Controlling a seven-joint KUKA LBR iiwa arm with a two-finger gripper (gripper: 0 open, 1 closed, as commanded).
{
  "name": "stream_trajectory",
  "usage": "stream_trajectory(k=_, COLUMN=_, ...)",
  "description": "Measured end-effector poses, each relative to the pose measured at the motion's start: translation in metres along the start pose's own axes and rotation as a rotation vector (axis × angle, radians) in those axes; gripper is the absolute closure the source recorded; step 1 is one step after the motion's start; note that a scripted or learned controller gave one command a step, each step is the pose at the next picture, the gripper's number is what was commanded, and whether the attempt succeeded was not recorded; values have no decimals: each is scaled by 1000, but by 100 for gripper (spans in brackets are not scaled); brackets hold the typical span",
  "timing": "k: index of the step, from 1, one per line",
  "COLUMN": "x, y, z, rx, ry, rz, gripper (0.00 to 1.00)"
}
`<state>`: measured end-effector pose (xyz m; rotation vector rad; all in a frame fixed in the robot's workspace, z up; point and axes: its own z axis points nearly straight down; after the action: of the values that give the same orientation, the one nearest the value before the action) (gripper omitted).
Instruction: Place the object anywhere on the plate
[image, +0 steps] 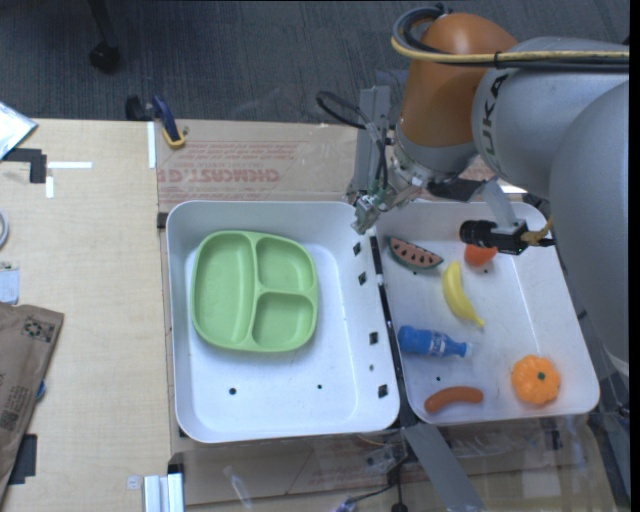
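White plastic forms 2 shallow bins set side by side on the table (90, 260). The left bin (270, 400) occupies the centre of the frame and carries a light green plate (255, 291) with 3 compartments, lying flat in the bin's upper left portion.

The right bin (575, 330) sits at the centre right of the frame and holds 6 items. A watermelon slice (414, 254) lies near the bin's upper left corner. A yellow banana (459, 293) lies just below and to the right of the slice. A blue bottle (432, 343) lies on its side below the banana, cap end pointing right. A red-brown sausage (453, 399) lies near the bin's lower edge. An orange pumpkin (535, 380) sits at the lower right of the bin. A small orange-red object (480, 255) sits near the upper edge, partly covered by a black fitting on the arm; its type cannot be determined.

The grey arm (560, 120) with its orange band (450, 80) enters from the upper right of the frame. The end effector (366, 212) hangs over the upper end of the divide between the 2 bins, above and left of the watermelon slice. Whether it is apart or together cannot be told from this view; nothing is visible in its grasp.

All candidate objects lie in the right bin, well apart from the plate.
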<state>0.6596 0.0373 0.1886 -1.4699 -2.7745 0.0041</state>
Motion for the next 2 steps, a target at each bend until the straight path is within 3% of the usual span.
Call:
stream_trajectory(k=1, x=44, y=30, z=0, rx=-1, ry=-1, rz=-101, gripper=100)
stream_trajectory(k=2, x=44, y=30, z=0, rx=-1, ry=-1, rz=-101, gripper=0)
